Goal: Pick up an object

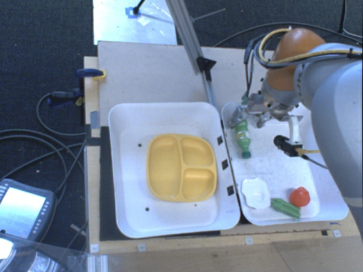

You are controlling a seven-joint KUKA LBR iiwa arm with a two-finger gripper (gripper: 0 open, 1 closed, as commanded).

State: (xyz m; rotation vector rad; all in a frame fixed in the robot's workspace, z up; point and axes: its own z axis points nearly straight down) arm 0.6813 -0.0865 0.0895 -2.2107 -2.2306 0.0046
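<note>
The green bottle (243,139) lies in the right bin (332,211), near its left wall, long axis running up and down that wall, right under my gripper (245,113), whose grip I cannot tell.

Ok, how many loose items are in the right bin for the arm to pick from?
4: a green bottle near the bin's far left edge, then a fried egg toy, green vegetable and tomato along the near side. The arm may hide others.

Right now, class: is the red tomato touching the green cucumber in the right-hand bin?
Apart. The camera view shows a thin strip of white bin floor between the tomato and the cucumber, which lies just to its lower left.
</note>
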